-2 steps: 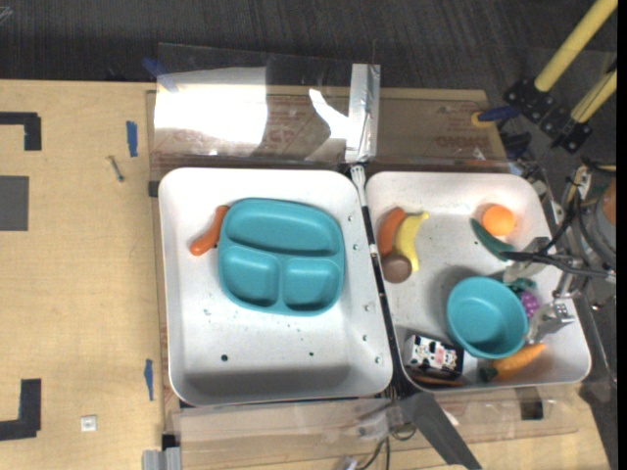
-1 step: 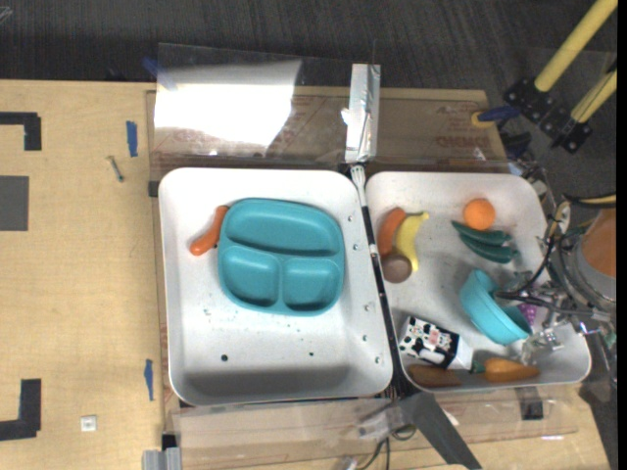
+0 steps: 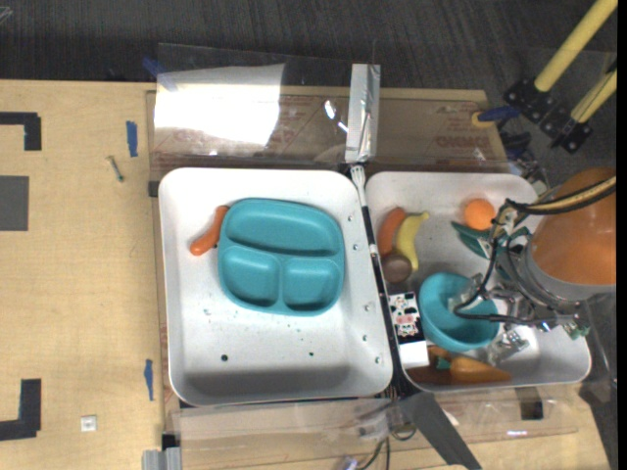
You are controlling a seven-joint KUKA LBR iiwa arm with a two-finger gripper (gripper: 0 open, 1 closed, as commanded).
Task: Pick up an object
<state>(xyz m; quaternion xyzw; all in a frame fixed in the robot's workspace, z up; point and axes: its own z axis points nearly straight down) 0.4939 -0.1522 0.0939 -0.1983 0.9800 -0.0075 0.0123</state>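
The left bin [image 3: 186, 360] holds a teal divided plate [image 3: 281, 255] near its far edge, with an orange carrot [image 3: 207, 231] touching the plate's left rim. In the right bin [image 3: 558, 365], a banana [image 3: 410, 238] lies by the far-left corner, an orange ball [image 3: 479, 213] near the far edge, and a teal bowl [image 3: 446, 311] toward the near edge. The gripper [image 3: 500, 306] hangs over the bowl's right rim; its jaws are too cluttered to read.

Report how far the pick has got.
Done: the grey arm with the orange band has reached into the right white bin. In hand: its gripper sits low at the teal plastic bowl, but nothing is visibly held. Left: grasp and lift an object. The teal divided tray and orange carrot lie untouched in the left white bin.
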